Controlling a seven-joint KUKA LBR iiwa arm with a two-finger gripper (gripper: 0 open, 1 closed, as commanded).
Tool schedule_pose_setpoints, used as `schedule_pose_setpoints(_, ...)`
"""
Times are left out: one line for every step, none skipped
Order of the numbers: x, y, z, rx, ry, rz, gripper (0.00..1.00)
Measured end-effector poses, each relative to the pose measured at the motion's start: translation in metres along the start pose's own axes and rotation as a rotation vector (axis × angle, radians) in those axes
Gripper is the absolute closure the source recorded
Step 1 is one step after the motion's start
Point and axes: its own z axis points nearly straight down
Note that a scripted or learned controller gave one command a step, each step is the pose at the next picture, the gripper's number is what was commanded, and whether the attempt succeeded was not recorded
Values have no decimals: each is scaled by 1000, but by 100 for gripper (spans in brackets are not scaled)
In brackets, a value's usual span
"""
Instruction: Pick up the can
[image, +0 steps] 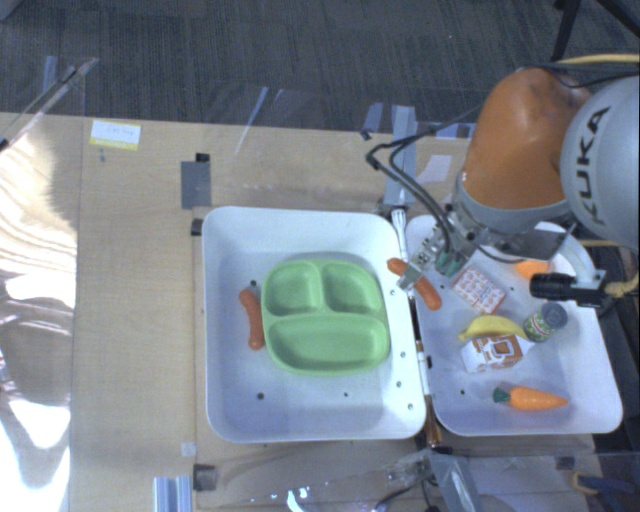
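Observation:
The can (545, 322), small with a green label and a grey top, stands in the right bin (590, 415) near its right side. It sits just right of a yellow banana (492, 326). My gripper (440, 257) hangs below the orange wrist band at the right bin's left edge, well to the left of the can and apart from it. A red sausage (417, 283) lies right below the gripper, across the wall between the bins.
The right bin also holds a pink checked packet (478, 290), a brown and white box (497, 351), a carrot (531, 398) and an orange piece (530, 268). In the left bin (225, 400) lie a green divided plate (325, 315) and another sausage (252, 318).

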Motion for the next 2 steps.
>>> schedule_pose_setpoints(-21,-143,92,3,2,168,100)
schedule_pose_setpoints(24,-88,53,3,1,472,100)
